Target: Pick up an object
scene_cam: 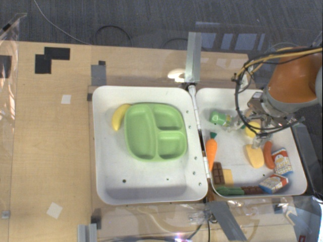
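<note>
Near edge of right white bin (302, 185): dark chocolate bar (217, 173), green pod (227, 190), 2 small red-and-white cartons (273, 184), print too small to read. Mid-bin: orange carrot (211, 150), yellow wedge (255, 156). Farther: green toy (218, 118). Tool (259, 127) above them; grip state cannot be told. Left white bin (108, 185): green divided plate (154, 131), yellow banana (119, 116).

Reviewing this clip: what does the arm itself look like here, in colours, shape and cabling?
The arm is a thick rounded body with a broad orange band over a grey wrist section. Black cables loop loosely along its left side, one with a yellowish run near the top. The end effector below is a darker, small metal-and-black assembly, too cluttered to detail.
</note>
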Motion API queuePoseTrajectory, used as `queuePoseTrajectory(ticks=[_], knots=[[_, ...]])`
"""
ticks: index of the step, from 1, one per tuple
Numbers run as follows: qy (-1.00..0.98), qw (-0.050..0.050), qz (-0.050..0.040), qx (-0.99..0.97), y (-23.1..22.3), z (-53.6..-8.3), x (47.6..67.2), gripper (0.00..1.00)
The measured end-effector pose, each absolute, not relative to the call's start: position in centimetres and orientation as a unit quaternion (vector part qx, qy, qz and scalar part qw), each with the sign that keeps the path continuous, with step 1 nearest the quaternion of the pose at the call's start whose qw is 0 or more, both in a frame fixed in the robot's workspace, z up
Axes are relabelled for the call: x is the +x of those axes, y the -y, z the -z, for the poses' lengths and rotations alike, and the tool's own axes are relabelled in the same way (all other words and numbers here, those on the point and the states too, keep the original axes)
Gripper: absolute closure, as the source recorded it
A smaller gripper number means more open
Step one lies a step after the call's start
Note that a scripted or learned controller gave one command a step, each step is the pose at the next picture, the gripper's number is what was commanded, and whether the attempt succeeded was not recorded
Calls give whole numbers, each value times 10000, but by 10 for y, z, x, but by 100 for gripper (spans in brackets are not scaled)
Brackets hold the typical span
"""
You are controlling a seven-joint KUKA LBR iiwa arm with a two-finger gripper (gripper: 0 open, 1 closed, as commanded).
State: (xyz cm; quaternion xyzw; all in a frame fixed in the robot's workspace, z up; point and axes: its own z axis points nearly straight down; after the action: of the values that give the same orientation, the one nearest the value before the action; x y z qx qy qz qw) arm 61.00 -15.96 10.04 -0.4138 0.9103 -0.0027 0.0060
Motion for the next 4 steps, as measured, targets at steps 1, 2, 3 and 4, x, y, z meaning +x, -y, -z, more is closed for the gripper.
queuePoseTrajectory(ticks=[1,2,3,4], knots=[[-9259,118,79,-3775,151,-96,546,0],[-9261,63,34,-3772,183,-108,596,0],[-8970,72,22,-4420,112,-89,625,0],[-8808,62,30,-4734,104,-89,649,0]])
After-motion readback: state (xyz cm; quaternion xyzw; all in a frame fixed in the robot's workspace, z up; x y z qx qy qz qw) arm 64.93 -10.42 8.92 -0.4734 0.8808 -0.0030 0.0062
